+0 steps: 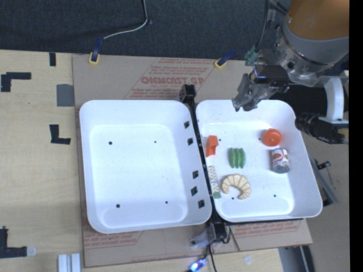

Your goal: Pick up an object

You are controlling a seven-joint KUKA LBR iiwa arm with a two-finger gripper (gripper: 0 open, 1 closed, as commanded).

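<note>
The arm [315, 21] reaches in from 2 o'clock and hangs over the far rim of the right bin [286, 115], near the bin's 12 o'clock edge. Its jaws [245, 102] point down and to the left, raised above the bin floor with nothing between them; whether they stand wide or narrow I cannot tell at this angle.

All the candidates lie in the right bin, clustered toward its near half. A bottle [211, 164] with an orange cap lies flat along the 9 o'clock wall, touching it, which leaves little room for a finger on that side. Just beside it at the bin's centre sits a green pepper [237, 157], and at 6 o'clock from that a croissant [236, 185]. Toward 3 o'clock an orange ball [271, 136] rests just above a small can [279, 160], the two nearly touching.

The left bin [91, 115] lies beside it on the tabletop [34, 169], the two joined along a black seam.

Judging by the raised pose, the arm is set high to clear the rim before a descent. The pepper looks the easiest target, since it stands apart from its neighbours.
</note>
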